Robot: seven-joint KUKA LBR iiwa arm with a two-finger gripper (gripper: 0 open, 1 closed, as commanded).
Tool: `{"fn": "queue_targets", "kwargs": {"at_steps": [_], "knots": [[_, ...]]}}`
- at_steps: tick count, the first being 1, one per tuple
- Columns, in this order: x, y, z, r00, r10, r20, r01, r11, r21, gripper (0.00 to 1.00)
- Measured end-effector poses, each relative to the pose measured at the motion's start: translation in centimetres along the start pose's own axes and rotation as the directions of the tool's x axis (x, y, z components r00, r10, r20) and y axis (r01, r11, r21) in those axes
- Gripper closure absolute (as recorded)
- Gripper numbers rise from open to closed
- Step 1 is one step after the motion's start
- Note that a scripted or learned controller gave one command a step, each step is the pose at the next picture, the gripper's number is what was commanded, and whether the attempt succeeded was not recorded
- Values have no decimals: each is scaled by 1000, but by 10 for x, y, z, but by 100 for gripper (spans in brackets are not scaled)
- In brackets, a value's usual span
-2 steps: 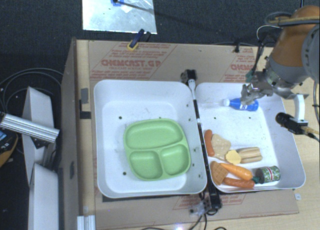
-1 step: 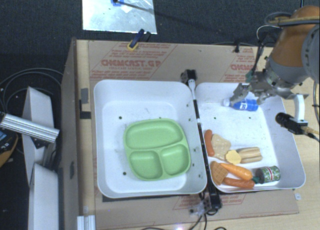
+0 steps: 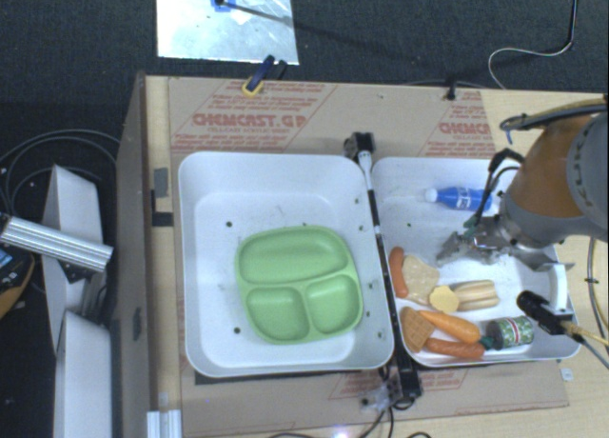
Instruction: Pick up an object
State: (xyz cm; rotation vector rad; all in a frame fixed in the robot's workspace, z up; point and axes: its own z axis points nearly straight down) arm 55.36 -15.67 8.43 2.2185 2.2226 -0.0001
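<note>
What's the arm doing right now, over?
Gripper low in right bin, nothing seen held. Toy food piled nearby. Green tray sits in left bin.

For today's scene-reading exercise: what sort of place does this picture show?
Probably a robotics lab bench: a grey arm with an orange band reaches over two shallow white bins, loose black cables lie on the dark floor, and toy food serves as test objects.

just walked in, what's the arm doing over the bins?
The KUKA arm reaches in from the right, with its gripper low over the right bin. Nothing shows between its fingers. That bin holds a pile of toy food along its near side, a small can and a blue bottle by the far wall. The left bin holds a green divided tray, untouched.
</note>
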Motion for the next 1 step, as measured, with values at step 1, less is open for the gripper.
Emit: {"fn": "queue_targets", "kwargs": {"at_steps": [1], "knots": [[-27, 96, 1, 1000, 2, 0, -2, 1000, 7, 0]]}}
